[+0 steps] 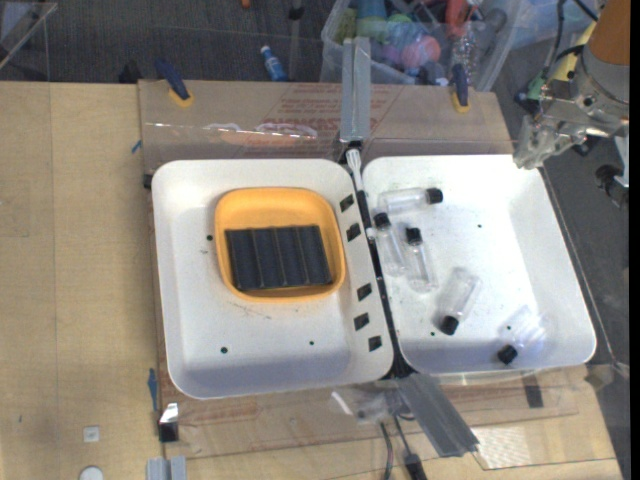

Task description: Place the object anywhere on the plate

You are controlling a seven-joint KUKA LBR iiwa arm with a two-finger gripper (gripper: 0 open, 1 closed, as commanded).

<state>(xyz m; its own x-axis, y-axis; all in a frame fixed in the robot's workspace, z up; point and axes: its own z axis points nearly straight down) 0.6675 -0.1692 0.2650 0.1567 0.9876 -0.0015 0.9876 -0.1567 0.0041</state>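
An orange plate (228, 214) sits in the left bin (190, 308), with a black ridged block (278, 258) lying on it. Several clear vials with black caps lie in the right bin (505, 238): one at the back (410, 200), a pair near the divider (415, 260), one in the middle (456, 298) and one at the front right (520, 334). My gripper (531, 152) hangs over the far right corner of the right bin, away from all the vials, and nothing shows in it.
A grey divider bar (355, 98) runs between the bins at the back. A clear box of colourful toys (430, 18) stands behind the bench. Cables and a bracket (420, 423) lie at the front edge.
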